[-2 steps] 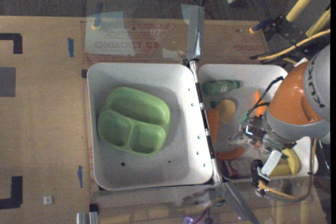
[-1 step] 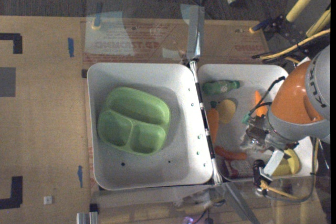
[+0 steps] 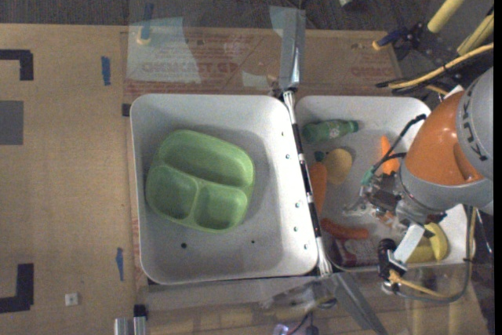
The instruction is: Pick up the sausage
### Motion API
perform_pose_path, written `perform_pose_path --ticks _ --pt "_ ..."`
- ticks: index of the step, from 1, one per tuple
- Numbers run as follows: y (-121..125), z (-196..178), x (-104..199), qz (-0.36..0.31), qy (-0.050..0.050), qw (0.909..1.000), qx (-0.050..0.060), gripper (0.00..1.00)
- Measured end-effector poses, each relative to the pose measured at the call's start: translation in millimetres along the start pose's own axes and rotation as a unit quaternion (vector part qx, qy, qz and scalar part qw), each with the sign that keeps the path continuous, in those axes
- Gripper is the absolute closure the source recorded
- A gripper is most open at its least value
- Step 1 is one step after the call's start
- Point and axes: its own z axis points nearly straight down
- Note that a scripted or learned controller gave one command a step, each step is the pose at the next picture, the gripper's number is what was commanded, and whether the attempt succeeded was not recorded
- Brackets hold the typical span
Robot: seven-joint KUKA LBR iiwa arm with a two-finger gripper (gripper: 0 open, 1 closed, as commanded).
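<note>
The sausage (image 3: 345, 231), a short reddish-orange link, lies near the front of the right bin (image 3: 357, 107), close to its left wall. My gripper (image 3: 365, 202) hangs low over the same bin, just up and to the right of the sausage, under the grey wrist and orange band. Nothing is visibly held, and the wrist hides part of the bin floor beneath it.
In the right bin are a green bottle (image 3: 330, 129), a yellow round fruit (image 3: 339, 164), an orange carrot (image 3: 319, 186) along the left wall, a banana (image 3: 435, 244) and a packet (image 3: 357, 251). The left bin (image 3: 149, 121) holds a green divided plate (image 3: 201, 180).
</note>
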Motion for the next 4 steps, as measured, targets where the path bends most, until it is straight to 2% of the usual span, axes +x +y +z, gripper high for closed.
perform_pose_path --ticks 1,2,3,4 --pt "-1.8 -5.6 -1.8 0.002 -0.001 1.0 0.004 1.0" --pt "-1.8 -5.6 -1.8 0.002 -0.001 1.0 0.004 0.0" --pt "-22.5 -92.9 53.6 -0.054 0.0 0.9985 -0.006 0.0" --pt "3.9 -4.8 -2.1 -0.174 0.001 0.9847 -0.004 0.0"
